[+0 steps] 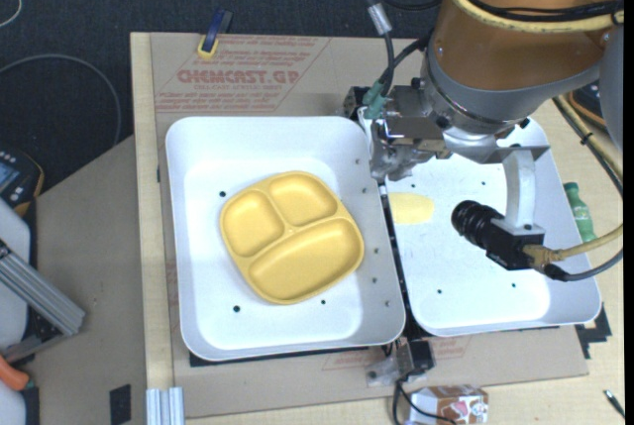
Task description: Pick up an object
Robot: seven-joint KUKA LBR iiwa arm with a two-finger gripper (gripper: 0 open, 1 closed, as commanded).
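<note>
A yellow divided plate lies in the middle of the left bin. A small pale yellow flat piece rests in the right bin, close to its left wall. A green item lies along that bin's right rim, partly hidden by the arm. My gripper hangs over the divide between the bins, just above and behind the pale yellow piece. Nothing is seen held in it. The arm's bulky grey and orange wrist covers the back of the right bin.
A black cylinder with a cable sticks out from the arm over the right bin. A blue and yellow clip lies on the cardboard behind the left bin. Cables run at the far right, and clutter sits at the left edge.
</note>
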